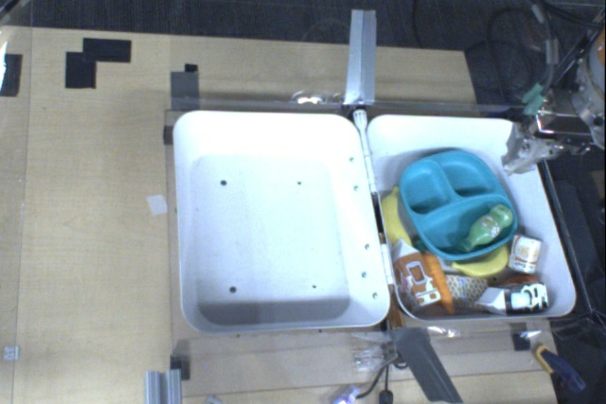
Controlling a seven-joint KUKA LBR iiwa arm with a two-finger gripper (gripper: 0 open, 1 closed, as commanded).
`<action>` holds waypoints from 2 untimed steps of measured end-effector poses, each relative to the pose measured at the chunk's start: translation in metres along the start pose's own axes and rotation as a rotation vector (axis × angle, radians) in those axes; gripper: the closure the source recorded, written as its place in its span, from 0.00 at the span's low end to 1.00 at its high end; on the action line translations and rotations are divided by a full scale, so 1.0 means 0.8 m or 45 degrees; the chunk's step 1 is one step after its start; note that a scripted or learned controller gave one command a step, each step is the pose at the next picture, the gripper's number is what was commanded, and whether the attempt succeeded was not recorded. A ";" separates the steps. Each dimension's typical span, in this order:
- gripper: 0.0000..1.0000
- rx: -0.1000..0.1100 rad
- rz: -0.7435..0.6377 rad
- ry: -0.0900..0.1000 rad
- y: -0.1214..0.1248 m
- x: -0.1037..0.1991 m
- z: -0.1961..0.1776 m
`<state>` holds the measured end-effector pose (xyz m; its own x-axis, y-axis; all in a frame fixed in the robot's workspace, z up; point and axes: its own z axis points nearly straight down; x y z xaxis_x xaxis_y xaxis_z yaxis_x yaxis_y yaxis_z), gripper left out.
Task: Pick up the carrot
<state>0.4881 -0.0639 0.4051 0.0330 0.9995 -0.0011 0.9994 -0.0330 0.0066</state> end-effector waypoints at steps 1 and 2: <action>1.00 0.000 0.103 0.000 0.003 0.013 -0.038; 1.00 0.001 0.189 0.000 0.022 0.035 -0.038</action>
<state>0.5068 -0.0363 0.4355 0.1807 0.9835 0.0000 0.9835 -0.1807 0.0061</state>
